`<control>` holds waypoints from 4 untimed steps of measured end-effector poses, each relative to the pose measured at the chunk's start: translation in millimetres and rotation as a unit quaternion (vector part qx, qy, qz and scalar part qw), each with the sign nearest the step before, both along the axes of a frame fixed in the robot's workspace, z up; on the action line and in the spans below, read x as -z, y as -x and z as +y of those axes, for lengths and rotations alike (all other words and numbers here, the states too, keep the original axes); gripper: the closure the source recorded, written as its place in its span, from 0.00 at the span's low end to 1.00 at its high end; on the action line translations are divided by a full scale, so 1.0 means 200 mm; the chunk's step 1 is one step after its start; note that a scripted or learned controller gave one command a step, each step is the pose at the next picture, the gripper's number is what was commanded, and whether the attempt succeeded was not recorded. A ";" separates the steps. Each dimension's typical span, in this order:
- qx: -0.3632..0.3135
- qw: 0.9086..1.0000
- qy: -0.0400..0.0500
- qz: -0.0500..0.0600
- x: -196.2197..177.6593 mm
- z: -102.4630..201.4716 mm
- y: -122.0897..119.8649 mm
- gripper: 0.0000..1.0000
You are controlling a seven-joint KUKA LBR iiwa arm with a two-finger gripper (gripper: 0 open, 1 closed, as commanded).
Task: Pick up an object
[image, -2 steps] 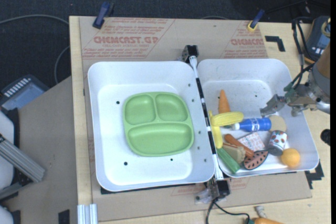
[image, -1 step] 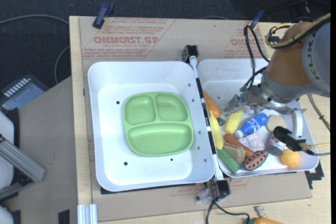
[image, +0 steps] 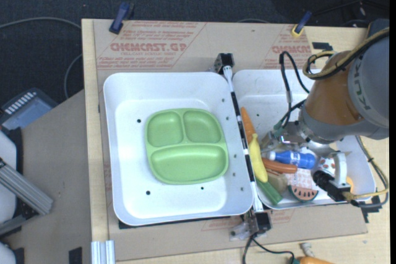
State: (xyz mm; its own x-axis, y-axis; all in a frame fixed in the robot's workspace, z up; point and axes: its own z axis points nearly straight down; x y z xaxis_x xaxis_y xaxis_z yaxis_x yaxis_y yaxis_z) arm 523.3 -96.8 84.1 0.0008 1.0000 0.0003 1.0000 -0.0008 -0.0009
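Inside left bin: green plate; right bin: toys.

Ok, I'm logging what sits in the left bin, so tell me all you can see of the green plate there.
The green plate is pale green and looks like smooth plastic, a rounded rectangle split into three compartments: two smaller ones on the far side and one long one on the near side. It lies flat and right side up on the floor of the left bin, about in the middle, turned slightly askew. Nothing lies in its compartments, and nothing touches it but the bin floor beneath.
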 end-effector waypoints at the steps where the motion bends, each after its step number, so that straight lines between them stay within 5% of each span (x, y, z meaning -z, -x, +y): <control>1: 0.000 1.000 0.002 -0.001 -0.35 -0.57 -0.10 0.00; 2: 0.000 1.000 0.000 0.000 -0.03 -0.51 0.14 0.00; 3: -0.001 1.000 0.000 -0.001 0.00 -0.26 -0.18 0.00; 4: -0.001 1.000 0.000 -0.001 0.00 -0.07 -0.66 0.00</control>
